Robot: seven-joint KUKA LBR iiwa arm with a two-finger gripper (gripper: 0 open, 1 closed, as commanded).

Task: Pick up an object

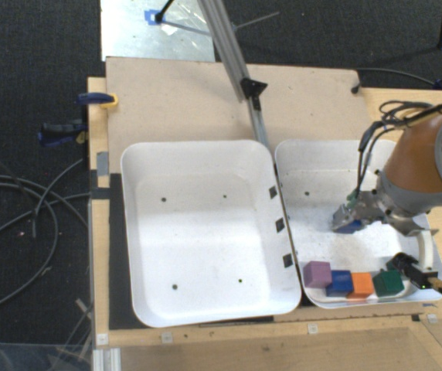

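Two white bins sit side by side on the bench, and the action is all in the right bin [314, 165]. The arm [426, 165] comes in from the right — grey casing, a broad orange band above the wrist, black cables looping over the top. Its gripper [347, 222] is down low over the floor of the right bin, about mid-bin; there is a blue and dark shape at its tip, too small and blurred to read, so whether it is grasping, clenched or released I cannot tell.

Four small blocks line up along the near rim of that bin, touching or nearly touching in a row: a purple block [317, 273], a blue block [338, 282], an orange block [362, 284] and a green block [389, 283]. They lie well apart from the gripper, closer to the camera. A black piece of the arm [406, 267] hangs just beside the green block.

Over to the left bin [140, 207] — a shallow, smooth, glossy tray with rounded corners and a few small dark dots on its floor. The bench top [175, 99] is flat pale board. A slanted grey metal pole [225, 37] crosses it from the top down to where the two bins meet. Dark carpet with loose black cables [20, 207] lies to the left.
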